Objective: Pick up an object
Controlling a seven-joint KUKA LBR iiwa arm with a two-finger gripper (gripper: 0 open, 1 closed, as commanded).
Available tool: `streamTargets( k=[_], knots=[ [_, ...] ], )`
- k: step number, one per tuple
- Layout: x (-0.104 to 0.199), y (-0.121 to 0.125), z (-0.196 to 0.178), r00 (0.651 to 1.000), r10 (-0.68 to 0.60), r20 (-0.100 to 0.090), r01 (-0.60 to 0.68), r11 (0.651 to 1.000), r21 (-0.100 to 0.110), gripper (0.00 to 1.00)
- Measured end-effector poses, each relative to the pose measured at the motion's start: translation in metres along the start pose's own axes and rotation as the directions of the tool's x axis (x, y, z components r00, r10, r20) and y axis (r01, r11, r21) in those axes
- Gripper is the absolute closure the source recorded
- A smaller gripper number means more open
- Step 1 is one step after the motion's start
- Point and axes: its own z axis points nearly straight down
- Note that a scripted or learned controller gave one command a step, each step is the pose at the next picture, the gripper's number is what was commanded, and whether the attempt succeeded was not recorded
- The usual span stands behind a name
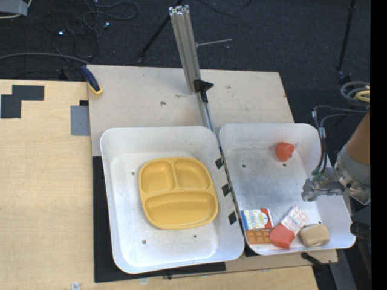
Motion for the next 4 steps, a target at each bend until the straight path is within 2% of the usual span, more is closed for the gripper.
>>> streamTargets(
  k=[1, 2, 3, 4],
  knots=[
    [0.008, -0.005, -0.053, 1.000, -0.001, 0.000, 0.001, 1.000, -0.001, 1.00],
    [0.007, -0.004, -0.067, 1.000, -0.002, 0.000, 0.002, 1.000, 0.001, 1.00],
    [0.067, -0.001, -0.058, 1.000, -0.004, -0.003, 0.004, 1.000, 0.005, 1.00],
    [0.121, -0.006, -0.066, 1.000, -0.005, -0.004, 0.005, 1.000, 0.005, 1.00]
  ],
)
